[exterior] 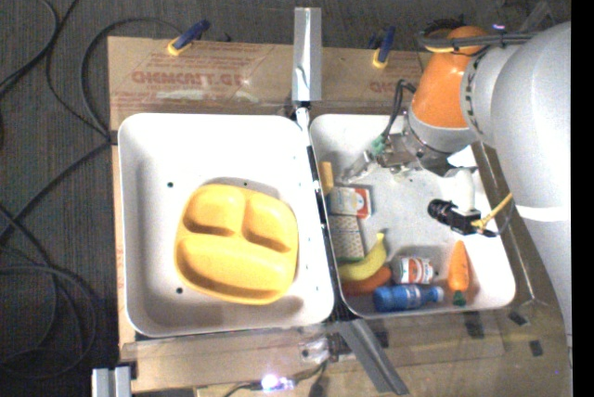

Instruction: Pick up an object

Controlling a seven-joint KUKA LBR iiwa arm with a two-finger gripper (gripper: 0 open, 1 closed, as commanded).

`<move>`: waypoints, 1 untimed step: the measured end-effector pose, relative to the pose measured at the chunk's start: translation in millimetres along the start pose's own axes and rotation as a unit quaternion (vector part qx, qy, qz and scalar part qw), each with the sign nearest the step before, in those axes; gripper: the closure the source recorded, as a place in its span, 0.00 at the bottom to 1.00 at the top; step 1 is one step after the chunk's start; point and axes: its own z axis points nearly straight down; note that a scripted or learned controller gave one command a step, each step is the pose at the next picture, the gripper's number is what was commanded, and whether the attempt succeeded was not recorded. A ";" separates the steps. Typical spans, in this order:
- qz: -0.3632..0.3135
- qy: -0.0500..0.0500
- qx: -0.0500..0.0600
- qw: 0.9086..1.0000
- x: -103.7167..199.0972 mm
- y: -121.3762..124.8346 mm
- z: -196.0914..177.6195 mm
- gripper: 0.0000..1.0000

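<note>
Yellow banana [365, 264], curved, among clutter

2 blue clamps [188, 36] hold brown cardboard [204, 80]; cables [56, 6] cross the floor.

Robotics laboratory test bench. A grey arm [529, 126] reaches over two white bins [135, 200] set on a board [213, 75] held by clamps [187, 36] at its far edge; loose cables [56, 33] trail across dark carpet [56, 293].
</note>
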 end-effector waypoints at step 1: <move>-0.039 0.002 0.005 0.999 -18.9 -81.1 -4.2 0.00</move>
